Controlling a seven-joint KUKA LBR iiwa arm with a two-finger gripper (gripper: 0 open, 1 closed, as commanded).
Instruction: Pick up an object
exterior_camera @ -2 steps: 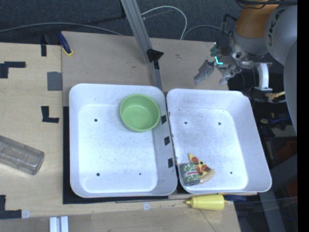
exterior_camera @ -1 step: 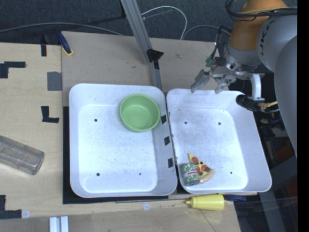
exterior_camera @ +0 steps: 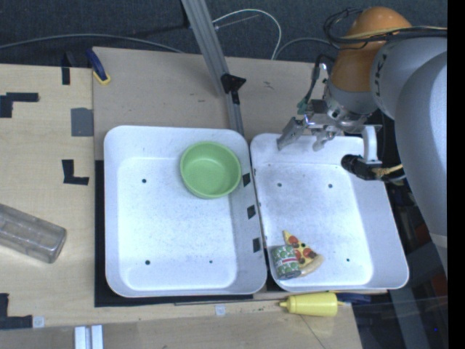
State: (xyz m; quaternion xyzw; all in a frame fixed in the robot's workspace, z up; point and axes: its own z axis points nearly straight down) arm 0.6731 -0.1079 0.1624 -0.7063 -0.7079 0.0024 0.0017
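Even, soft overhead light; slightly grainy, mildly blurred picture.

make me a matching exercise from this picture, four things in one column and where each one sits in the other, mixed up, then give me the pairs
Things:
1. green bowl
2. pizza slice
3. yellow bottle
4. clear tube

Places:
A. on the bench, just outside the right bin's near edge
B. far part of the left bin
C. on the bench, left of both bins
D. near left corner of the right bin

Pairs: 1-B, 2-D, 3-A, 4-C
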